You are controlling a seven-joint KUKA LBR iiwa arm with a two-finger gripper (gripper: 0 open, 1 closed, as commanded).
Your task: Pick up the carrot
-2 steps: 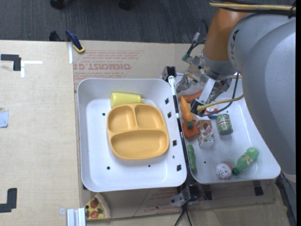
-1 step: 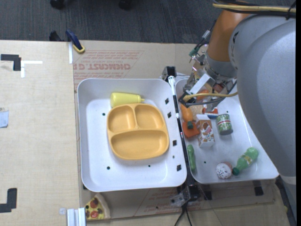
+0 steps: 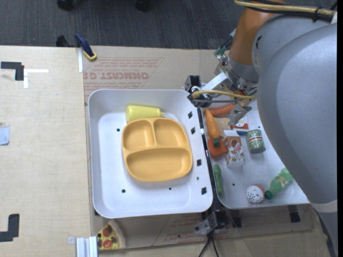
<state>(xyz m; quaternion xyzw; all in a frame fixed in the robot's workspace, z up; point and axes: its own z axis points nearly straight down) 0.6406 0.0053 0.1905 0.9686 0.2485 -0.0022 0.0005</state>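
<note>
Bench surface: pale wood at left, brown cardboard (image 3: 123, 71) under 2 shallow white bins set side by side, dark carpet beyond. Item 1, left bin (image 3: 102, 159): holds a yellow divided plate (image 3: 157, 149) with 3 compartments, and a yellow corn-like piece (image 3: 142, 112) just above the plate's rim. Item 2, right bin (image 3: 236, 194): holds the carrot (image 3: 213, 127), orange, lying lengthwise along the bin's left wall with its narrow end toward the top of the view; a second orange piece (image 3: 217, 146) with a green cap touches its lower end. Near these sit a small carton (image 3: 234, 150), a green can (image 3: 255, 141), a green vegetable (image 3: 217, 178) along the wall, a white ball (image 3: 255, 194) and a green bottle (image 3: 280, 182). Item 3, arm: grey with orange band, reaching in from the right; the gripper (image 3: 236, 111) hangs over the top of the right bin, just beside the carrot's narrow end. Its state cannot be told from this view, and nothing is visibly held. Handling estimate: the carrot looks like a light, stiff plastic toy, smooth and likely slippery; a hold across its thicker middle seems safest, though the bin wall crowds 1 side. Loose item: a pizza-slice toy (image 3: 107, 239) on the bench below the left bin.
</note>
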